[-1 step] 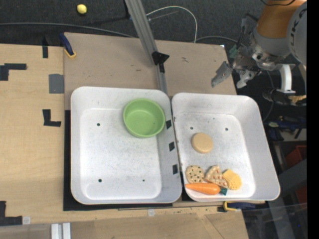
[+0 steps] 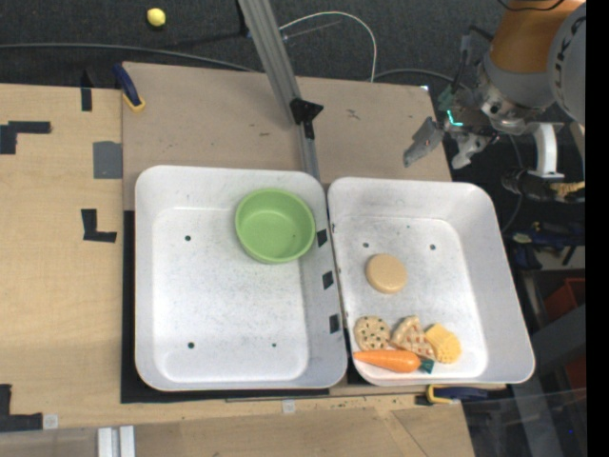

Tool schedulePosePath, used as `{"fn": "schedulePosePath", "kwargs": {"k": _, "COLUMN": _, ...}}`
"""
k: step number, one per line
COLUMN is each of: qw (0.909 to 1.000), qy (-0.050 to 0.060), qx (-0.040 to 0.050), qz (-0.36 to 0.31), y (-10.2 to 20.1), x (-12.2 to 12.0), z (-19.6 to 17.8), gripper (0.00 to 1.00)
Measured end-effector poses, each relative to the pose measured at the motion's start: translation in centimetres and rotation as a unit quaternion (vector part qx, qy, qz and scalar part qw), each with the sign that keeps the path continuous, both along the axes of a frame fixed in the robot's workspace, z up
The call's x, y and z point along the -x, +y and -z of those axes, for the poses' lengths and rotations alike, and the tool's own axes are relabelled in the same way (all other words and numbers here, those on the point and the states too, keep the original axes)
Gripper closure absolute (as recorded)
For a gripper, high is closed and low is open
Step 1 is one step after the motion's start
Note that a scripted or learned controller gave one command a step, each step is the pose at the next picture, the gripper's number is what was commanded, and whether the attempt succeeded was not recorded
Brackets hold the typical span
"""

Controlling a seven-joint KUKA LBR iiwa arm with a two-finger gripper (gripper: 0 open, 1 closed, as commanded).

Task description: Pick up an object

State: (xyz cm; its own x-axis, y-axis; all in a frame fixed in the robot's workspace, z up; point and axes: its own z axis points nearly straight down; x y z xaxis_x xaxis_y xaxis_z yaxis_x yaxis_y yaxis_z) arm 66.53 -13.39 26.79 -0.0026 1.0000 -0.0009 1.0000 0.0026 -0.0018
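The right bin (image 2: pixel 476 217) holds a round tan biscuit (image 2: pixel 386 274) near its middle. Along its front edge lie a chocolate-chip cookie (image 2: pixel 370 332), a pretzel-like piece (image 2: pixel 409 332), a yellow corn piece (image 2: pixel 443 344) and an orange carrot (image 2: pixel 388 360). A green bowl (image 2: pixel 275 225) sits upright in the back of the left bin (image 2: pixel 171 284). My gripper (image 2: pixel 442 145) hangs above the bench behind the right bin's far right corner, open, with nothing between its fingers.
A slanted metal pole (image 2: pixel 276 55) comes down to the seam between the bins at the back. A small yellow ball (image 2: pixel 156 16) lies on the dark floor at the far left. Cables run across the back of the bench.
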Motion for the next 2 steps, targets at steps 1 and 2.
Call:
{"fn": "schedulePosePath", "kwargs": {"k": 1, "qw": 1.0, "qy": 0.003, "qx": -0.0003, "qz": 0.0, "y": -0.1, "x": 0.1, "z": 6.5, "gripper": 0.0}}
{"fn": "schedulePosePath", "kwargs": {"k": 2, "qw": 1.0, "qy": 0.002, "qx": -0.0002, "qz": 0.0, "y": -0.1, "x": -0.6, "z": 11.4, "gripper": 0.0}}
